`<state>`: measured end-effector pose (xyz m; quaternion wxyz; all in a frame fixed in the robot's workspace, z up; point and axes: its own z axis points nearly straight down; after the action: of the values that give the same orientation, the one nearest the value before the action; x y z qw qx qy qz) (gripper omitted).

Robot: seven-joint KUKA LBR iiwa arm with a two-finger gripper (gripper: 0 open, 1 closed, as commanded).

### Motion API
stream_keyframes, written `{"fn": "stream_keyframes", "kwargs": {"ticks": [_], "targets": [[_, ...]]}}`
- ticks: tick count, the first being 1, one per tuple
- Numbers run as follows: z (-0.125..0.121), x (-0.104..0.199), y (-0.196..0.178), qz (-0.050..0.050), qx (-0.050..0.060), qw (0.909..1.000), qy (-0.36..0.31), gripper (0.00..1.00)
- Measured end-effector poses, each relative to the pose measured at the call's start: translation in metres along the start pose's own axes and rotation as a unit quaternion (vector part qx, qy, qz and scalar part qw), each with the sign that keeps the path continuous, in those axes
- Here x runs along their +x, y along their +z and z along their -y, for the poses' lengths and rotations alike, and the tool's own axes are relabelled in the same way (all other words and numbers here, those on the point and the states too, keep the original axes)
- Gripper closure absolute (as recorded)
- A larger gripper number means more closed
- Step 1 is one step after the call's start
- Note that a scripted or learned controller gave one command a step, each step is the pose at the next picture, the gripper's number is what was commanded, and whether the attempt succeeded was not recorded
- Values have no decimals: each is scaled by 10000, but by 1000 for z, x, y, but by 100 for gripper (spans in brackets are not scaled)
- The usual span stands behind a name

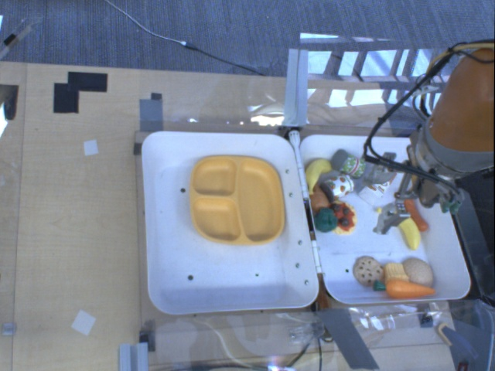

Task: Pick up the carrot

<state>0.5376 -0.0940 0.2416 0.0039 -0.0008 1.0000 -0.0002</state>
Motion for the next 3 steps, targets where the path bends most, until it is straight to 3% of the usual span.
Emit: {"fn": "stream_keyframes", "kwargs": {"ticks": [1,2,3], "targets": [[-58,34,57,-11,-12,9991,429,0],[-9,-22,87,7,0,9994,-338,0],[15,-96,119,-91,-20,9993,-366,0]]}}
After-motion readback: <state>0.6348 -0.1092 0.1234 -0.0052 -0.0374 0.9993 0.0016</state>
